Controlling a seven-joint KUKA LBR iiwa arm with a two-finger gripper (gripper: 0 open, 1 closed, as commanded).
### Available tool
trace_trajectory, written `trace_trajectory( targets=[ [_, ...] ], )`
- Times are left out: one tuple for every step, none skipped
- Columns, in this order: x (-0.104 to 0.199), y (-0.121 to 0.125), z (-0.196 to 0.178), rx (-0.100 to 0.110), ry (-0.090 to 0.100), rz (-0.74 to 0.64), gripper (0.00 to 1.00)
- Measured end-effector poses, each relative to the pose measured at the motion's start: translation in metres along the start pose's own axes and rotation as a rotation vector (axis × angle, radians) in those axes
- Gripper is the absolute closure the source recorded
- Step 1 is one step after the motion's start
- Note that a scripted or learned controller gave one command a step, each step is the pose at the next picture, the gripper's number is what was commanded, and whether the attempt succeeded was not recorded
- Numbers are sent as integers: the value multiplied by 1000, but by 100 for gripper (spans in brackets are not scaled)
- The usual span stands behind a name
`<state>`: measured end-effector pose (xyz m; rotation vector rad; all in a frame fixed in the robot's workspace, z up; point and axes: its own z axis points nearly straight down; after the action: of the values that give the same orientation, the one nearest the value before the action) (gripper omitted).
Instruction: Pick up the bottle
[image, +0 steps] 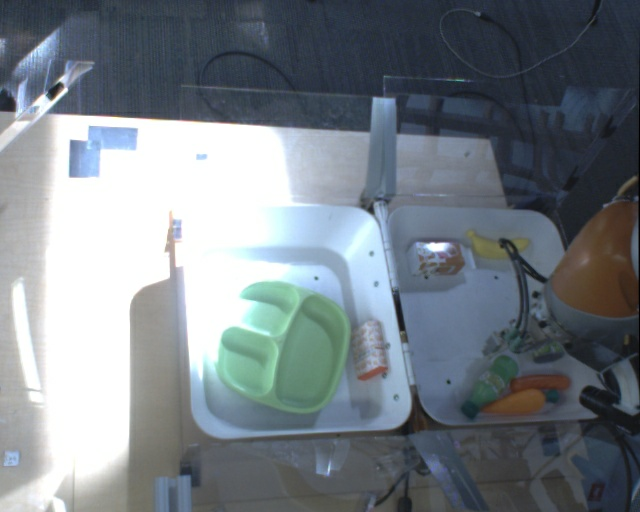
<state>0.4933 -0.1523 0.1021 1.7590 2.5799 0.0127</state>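
- The bottle (489, 385) is what we read in the small green item lying tilted on the floor of the right bin (455, 330), near its front right corner; its cap end points toward the front wall.
- Just beside it, we see an orange carrot-like piece (518, 402) and a red-orange piece (541, 381), both lying flat and touching or nearly touching the bottle.
- We place the gripper (525, 340) just behind the bottle, at the end of dark cables; it is blurred and partly hidden, so we cannot tell how its fingers stand, and we see nothing clearly held.
- The arm (600, 275) comes in from the right, its orange band large above the bin's right edge.
- At the back of the same bin, we find a flat packet with a red label (439, 260) and, just to its right, a yellow banana (494, 245).
- In the left bin (270, 235), we see a green divided plate (284, 347) and, close to its right, a small cylinder with a red end (369, 349) lying against the right wall.
- Both bins rest on the pale tabletop (90, 330), brightly sunlit on the left.
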Motion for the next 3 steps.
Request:
trace_trajectory(
  targets=[
    [51, 14, -11, 16, 7, 406, 100],
    [51, 14, -11, 16, 7, 406, 0],
    [6, -3, -14, 15, 7, 169, 0]
  ],
)
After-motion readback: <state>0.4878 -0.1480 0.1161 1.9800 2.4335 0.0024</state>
